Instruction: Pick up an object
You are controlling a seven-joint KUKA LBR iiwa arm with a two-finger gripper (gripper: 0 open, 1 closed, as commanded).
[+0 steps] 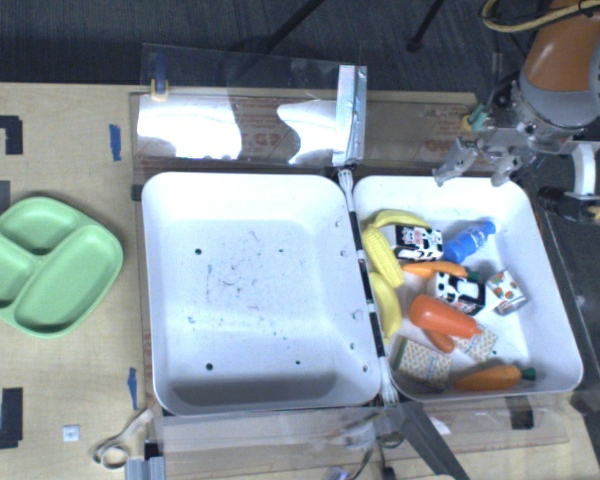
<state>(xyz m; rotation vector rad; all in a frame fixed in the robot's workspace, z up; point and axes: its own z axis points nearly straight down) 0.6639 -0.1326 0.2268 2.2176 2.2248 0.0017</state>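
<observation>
Gripper hangs spread and empty above the right bin's far edge; the left bin is bare. By my reading this is the approach: next, descend onto something, perhaps the blue bottle.

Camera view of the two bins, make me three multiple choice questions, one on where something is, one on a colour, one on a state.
1. Where do the toy foods lie?
A. in the left bin
B. in the right bin
C. on the green plate

2. What colour is the bottle among them?
A. blue
B. red
C. black

3. Where is the tool?
A. pressed on the carrot
B. over the far rim of the right bin, above the pile
C. over the green plate

Answers: 1 B, the pile sits in the right bin. 2 A, the bottle is blue. 3 B, the tool hangs by the far rim, apart from the carrot and the green plate.
</observation>
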